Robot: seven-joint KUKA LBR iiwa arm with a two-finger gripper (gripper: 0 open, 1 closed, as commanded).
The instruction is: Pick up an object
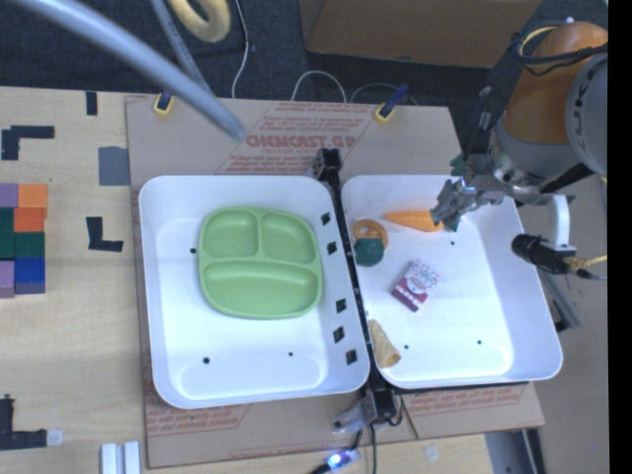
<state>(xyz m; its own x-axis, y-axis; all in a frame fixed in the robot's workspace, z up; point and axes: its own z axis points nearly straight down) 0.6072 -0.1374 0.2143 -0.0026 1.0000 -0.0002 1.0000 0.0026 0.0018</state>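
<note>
Camera view: left bin [168,363] holds a green divided plate [261,263] at centre. Right bin [513,354] holds an orange carrot [411,221] at 11 o'clock, a teal-and-orange toy [369,244] at 9, a red-white packet [415,284] at centre and a tan cone [383,344] at 7. Gripper [449,209] sits at the carrot's right tip; its opening cannot be made out, nor any hold.
</note>
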